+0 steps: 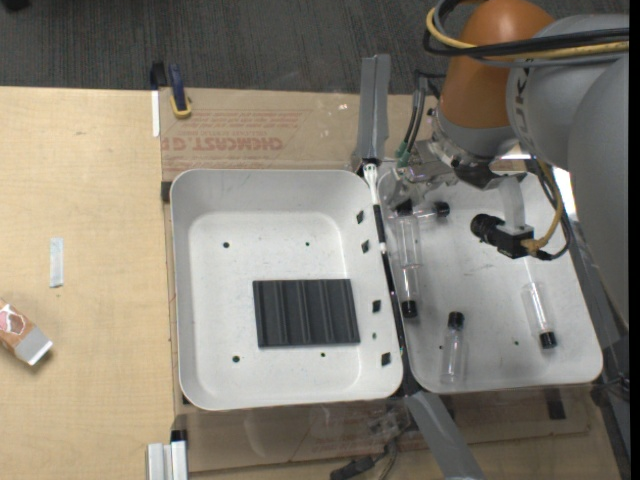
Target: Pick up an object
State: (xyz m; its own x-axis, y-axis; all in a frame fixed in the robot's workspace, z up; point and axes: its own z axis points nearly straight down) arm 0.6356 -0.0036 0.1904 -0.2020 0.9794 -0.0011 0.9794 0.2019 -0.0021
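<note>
Item: one pick attempt, viewed from above.

Arm (pixel 560 78): grey with orange band, entering at 2 o'clock and bent down over the back of the right bin (pixel 480 268).

Gripper (pixel 425 183): low at the right bin's 11 o'clock corner, near the divider. It is lost among clear parts and cables, so whether it is released or clenched cannot be told, nor whether anything is in it.

Task things: clear vials with black caps, all in the right bin.
- One vial (pixel 404 268) lying along the left wall, cap toward 6 o'clock.
- One vial (pixel 452 343) near the front, at 7 o'clock in the bin.
- One vial (pixel 537 313) at 4 o'clock, cap toward the front.
- Possibly another by the gripper, around the cap (pixel 404 208); the view is too cluttered to be sure.

Left bin (pixel 200 368): holds one dark ribbed block (pixel 305 312), lying flat slightly front of centre.

Progress, as judged: nothing is seen lifted. The three plain vials rest on the bin floor. The grasp, the lift and the carry are all left to do, unless the gripper has a vial at the corner.

Surface: bins sit on brown cardboard (pixel 240 133) over a pale wood bench (pixel 80 218). A small wrapped packet (pixel 20 333) lies at 9 o'clock, a pale strip (pixel 56 263) above it.

Room: dark carpet (pixel 250 18) along the 12 o'clock edge.
</note>
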